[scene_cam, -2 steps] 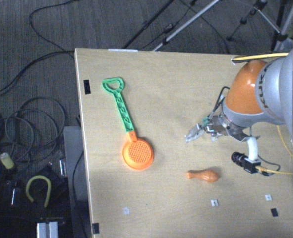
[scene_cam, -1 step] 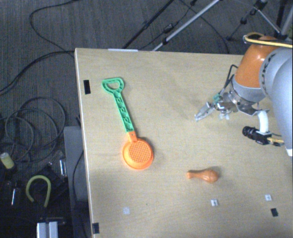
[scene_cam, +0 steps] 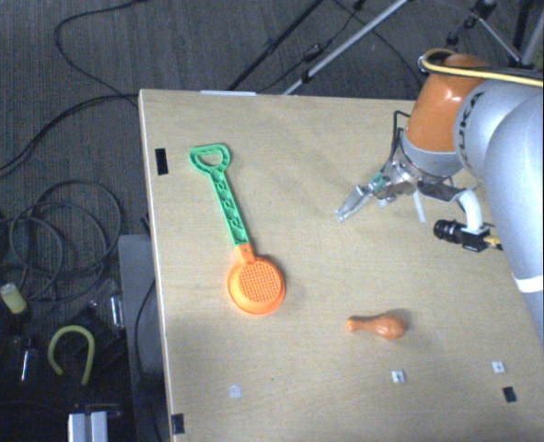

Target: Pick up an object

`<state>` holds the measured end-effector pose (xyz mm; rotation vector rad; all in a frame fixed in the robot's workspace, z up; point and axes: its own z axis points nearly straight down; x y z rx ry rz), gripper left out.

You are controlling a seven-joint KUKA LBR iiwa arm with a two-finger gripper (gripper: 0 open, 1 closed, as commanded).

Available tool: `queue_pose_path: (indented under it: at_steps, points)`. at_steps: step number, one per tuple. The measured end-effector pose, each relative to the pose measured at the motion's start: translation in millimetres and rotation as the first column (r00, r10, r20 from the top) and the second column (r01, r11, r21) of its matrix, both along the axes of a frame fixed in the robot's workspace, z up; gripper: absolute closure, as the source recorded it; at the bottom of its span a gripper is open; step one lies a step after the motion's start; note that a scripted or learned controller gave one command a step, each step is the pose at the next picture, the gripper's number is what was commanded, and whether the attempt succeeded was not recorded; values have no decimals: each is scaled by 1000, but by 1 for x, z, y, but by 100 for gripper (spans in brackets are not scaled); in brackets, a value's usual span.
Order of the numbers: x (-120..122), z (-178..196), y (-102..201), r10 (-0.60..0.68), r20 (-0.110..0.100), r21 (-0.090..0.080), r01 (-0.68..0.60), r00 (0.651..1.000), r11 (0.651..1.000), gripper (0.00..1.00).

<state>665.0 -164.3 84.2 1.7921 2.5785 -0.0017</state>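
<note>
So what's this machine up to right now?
A robot arm reaches in from the right over a tan bench top, and its job is to pick up an object. Its pincer hangs over bare surface in the upper right part and has nothing in it. Two things lie on the bench: a strainer with a green handle and round orange head towards the left, and a small orange pear-shaped piece nearer the front. Neither is touched.

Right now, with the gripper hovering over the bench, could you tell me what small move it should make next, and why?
Probably shift the gripper toward the small orange pear-shaped object, then descend. Nothing sits between its fingers, and that object lies closer than the green-handled orange strainer.
</note>
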Motion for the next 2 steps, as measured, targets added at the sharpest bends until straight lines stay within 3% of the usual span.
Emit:
queue_pose_path:
  at_steps: [1, 2]
  points:
    - [0, 9, 1, 0, 1, 0, 0, 1000, 1000, 100]
    - [-22, 101, -59, -295, 0, -2, 295, 955, 955, 100]
